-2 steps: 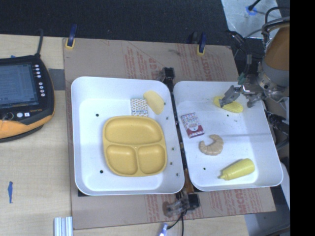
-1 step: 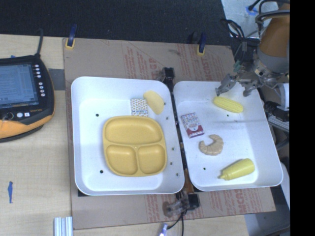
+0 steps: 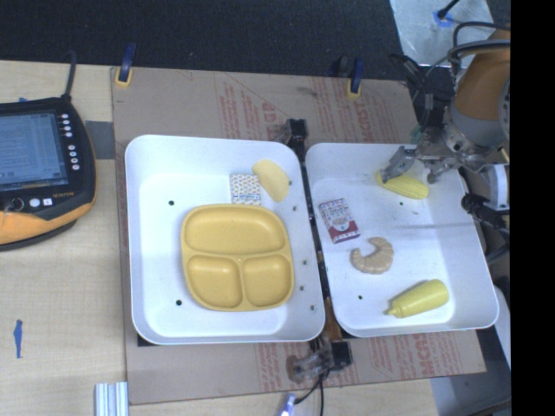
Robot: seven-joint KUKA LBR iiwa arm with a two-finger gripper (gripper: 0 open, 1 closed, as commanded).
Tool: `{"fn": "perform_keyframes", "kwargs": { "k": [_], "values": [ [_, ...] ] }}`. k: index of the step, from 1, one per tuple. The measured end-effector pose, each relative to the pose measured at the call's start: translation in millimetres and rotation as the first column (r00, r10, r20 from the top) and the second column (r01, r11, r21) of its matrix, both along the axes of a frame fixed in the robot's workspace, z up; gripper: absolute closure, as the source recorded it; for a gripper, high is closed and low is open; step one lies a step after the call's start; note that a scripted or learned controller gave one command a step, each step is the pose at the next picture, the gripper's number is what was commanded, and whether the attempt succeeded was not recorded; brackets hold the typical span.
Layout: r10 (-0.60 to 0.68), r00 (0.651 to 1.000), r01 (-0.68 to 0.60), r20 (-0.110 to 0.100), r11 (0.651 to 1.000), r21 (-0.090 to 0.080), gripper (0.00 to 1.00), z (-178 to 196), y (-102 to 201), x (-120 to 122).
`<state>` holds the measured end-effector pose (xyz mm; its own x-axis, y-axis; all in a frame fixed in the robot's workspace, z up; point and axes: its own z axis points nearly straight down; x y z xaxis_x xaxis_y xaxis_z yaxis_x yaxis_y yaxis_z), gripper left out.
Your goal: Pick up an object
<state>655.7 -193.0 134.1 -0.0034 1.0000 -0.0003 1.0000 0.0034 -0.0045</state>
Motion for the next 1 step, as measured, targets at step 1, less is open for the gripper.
{"fn": "perform_keyframes", "kwargs": {
  "k": [1],
  "values": [
    [0.002,1.000,-0.002,0.000,1.000,0.002,0.00,10.6,24.4,0.5]
  ]
}}
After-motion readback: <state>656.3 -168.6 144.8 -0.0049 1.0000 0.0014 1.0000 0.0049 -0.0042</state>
